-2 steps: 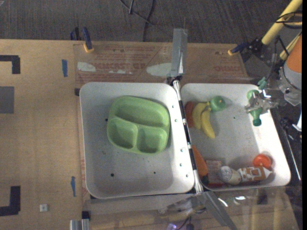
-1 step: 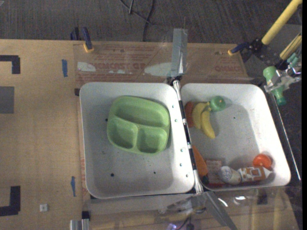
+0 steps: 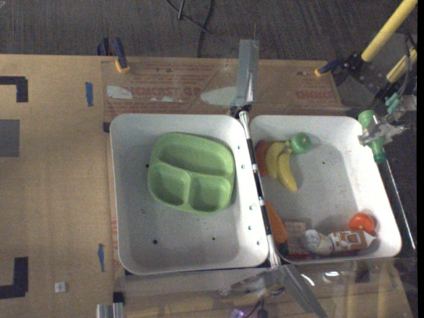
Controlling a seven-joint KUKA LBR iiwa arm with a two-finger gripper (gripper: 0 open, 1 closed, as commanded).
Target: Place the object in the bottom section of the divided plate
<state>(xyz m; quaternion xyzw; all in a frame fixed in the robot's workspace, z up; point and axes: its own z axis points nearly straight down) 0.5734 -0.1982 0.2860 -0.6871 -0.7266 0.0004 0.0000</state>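
Fingers look spread, gripping nothing; gripper sits at 3 o'clock on the right bin rim. Left bin holds the green divided plate. The right bin's got a banana at 10 o'clock and small toys at 6.

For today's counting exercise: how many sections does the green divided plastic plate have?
3: the green divided plastic plate has one large section along its top, and two smaller ones side by side along its bottom.
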